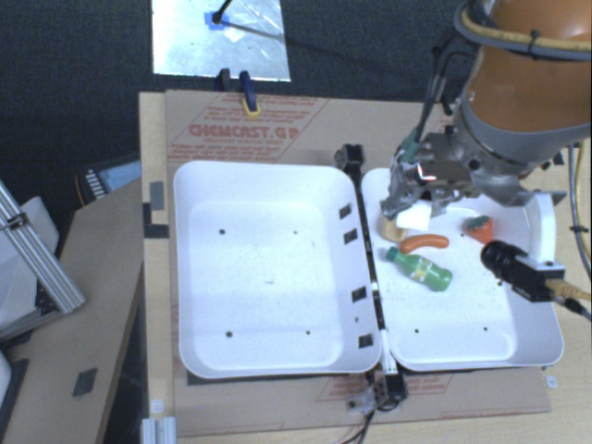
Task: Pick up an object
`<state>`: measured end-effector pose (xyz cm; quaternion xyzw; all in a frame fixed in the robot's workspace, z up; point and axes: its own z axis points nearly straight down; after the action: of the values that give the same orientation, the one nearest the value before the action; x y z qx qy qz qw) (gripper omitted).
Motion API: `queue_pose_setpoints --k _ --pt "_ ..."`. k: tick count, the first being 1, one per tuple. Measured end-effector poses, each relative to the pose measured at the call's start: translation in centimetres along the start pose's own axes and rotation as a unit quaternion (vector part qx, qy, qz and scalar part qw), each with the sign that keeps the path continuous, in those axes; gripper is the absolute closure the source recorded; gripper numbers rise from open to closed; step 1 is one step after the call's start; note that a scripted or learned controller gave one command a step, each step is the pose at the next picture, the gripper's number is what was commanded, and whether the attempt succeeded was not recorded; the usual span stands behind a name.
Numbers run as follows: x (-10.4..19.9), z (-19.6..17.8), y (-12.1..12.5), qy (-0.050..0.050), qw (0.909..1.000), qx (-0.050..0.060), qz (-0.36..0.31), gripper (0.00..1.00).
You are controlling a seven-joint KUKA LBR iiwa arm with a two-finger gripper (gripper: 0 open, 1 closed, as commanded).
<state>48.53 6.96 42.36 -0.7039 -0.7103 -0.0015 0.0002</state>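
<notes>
**A:** While the arm [532, 72] reaches in from the right, where does the claw [404, 203] hang?

**B:** It hangs low over the far left corner of the right bin [462, 340], close to the wall that meets the left bin [213, 192].

**A:** Is the claw apart or together?

**B:** I cannot tell; the metal there is a blur from this angle.

**A:** What could it pick up?

**B:** A white block [415, 218] lies just below the claw in the picture, on its near side. Whether the two touch I cannot say.

**A:** And beside that?

**B:** A tan piece [392, 232] lies against the block, a little nearer the camera and slightly left of the claw. An orange sausage shape [425, 243] lies just beyond the block on the claw's near side, lengthwise across the bin. Nearer still is a green bottle [421, 269] on its side, its cap end pointing left.

**A:** Anything on the claw's right?

**B:** An orange-and-green piece [478, 229], apart from the others, near the bin's far right wall.

**A:** And to the claw's left?

**B:** The left bin, side by side with the right one, both on a cardboard sheet [245, 128] printed with red letters.
</notes>
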Motion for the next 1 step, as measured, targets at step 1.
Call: queue_pose_setpoints --k 1 --pt "2.05 -1.74 0.17 -0.001 1.0000 -0.001 0.002 1.00"
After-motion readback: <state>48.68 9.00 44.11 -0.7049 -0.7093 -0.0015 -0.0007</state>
